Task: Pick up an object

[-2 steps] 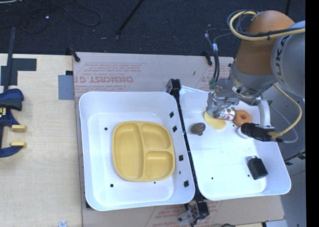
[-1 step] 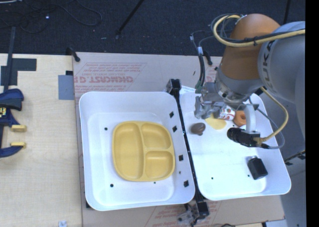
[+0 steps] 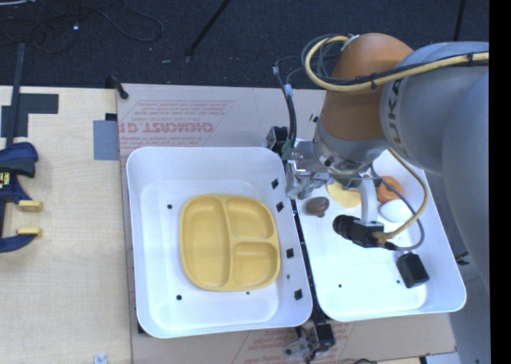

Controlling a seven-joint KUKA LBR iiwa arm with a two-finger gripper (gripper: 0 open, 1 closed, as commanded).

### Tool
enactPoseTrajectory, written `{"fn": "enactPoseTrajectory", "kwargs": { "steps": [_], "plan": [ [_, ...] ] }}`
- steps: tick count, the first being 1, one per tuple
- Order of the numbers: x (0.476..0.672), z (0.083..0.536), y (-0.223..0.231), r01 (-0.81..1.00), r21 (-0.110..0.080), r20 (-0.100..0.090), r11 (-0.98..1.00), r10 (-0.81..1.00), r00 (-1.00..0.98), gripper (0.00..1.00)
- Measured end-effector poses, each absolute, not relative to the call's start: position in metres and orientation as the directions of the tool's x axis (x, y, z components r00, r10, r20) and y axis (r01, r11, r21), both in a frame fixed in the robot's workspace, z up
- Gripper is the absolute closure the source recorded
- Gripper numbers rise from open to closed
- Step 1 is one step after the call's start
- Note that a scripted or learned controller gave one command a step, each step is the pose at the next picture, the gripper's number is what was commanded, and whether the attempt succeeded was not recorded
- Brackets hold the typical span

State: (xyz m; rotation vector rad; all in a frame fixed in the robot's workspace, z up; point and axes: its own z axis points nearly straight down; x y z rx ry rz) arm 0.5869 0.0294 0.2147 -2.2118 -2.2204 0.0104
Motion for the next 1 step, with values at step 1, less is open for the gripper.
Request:
{"fn": "enactPoseTrajectory", "kwargs": {
  "steps": [1],
  "plan": [
    [0.5652,0.2188,0.0782,1.0,-0.011,0.001,0.005,1.0,-0.005,1.0]
  ]
}}
